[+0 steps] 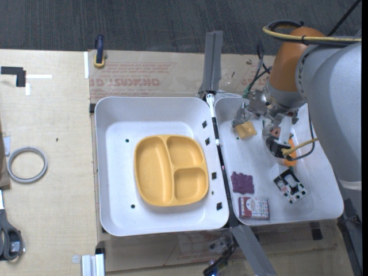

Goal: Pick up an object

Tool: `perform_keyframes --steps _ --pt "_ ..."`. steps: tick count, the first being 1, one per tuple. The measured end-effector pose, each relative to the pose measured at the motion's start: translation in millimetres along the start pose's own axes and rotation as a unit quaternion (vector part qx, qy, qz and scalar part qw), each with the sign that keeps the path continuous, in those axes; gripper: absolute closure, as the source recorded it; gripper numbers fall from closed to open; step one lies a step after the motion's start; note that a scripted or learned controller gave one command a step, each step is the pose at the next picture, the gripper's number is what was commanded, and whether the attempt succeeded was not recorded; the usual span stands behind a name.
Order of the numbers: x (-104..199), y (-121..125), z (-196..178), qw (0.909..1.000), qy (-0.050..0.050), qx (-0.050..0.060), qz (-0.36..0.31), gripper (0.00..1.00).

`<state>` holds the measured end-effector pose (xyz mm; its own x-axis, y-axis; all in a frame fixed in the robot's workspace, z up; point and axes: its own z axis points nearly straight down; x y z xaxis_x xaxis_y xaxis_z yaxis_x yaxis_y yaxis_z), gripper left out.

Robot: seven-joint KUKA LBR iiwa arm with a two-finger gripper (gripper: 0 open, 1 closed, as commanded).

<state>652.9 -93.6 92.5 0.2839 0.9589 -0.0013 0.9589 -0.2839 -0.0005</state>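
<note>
My gripper (251,112) hangs over the far left part of the right bin (322,211), below the arm's orange band. A small tan block (246,131) lies just under and in front of it, touching or nearly touching the gripper's tip. Further forward in the same bin lie a purple grape cluster (242,183), a red and white box (253,208), a black and white piece (289,186) and a small orange object (291,153), partly covered by cables.
The left bin (112,154) holds a yellow divided plate (171,169). A grey divider post (213,62) stands between the bins at the back. On the bench to the left lie a tape ring (26,164) and scissors (10,238).
</note>
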Motion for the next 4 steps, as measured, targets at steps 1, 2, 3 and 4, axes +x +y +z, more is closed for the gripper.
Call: perform_keyframes --steps 1,2,3,4 --pt "-18.6 -22.3 1.5 0.9959 0.0 0.002 0.09 0.0" --pt "-19.2 -22.4 -7.3 0.996 -0.001 0.002 0.089 1.0" --pt "-19.1 -22.4 -7.2 0.996 -0.001 0.002 0.089 0.0" --pt "-13.6 -19.2 1.6 0.9453 -0.001 0.001 0.326 0.0"
